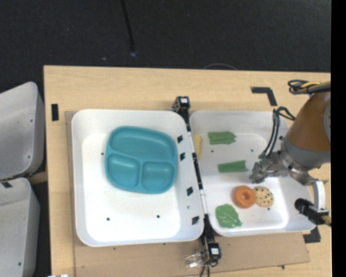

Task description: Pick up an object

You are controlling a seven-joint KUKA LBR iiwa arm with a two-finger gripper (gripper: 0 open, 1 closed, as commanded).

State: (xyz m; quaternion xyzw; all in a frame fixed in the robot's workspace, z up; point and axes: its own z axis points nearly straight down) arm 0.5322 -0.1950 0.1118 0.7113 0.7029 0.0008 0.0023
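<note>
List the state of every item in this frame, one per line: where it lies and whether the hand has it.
Blue tray: flat in left bin, untouched.
Upper green piece: loose in right bin.
Lower green piece: loose, left of the hand.
Orange ring: lying flat, touching cookie.
Cookie: flat, below hand.
Green leaf: flat, bin's near edge.
Hand: low over bin, grip unclear.

A robot lab, by the look of it. A plywood desk (132, 88) carries two white bins (92, 224) with clamps. Cables (303, 86) trail beside the robot arm (310, 134).

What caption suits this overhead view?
Robot claw hovers above an orange donut and cookie in the right bin.
</note>
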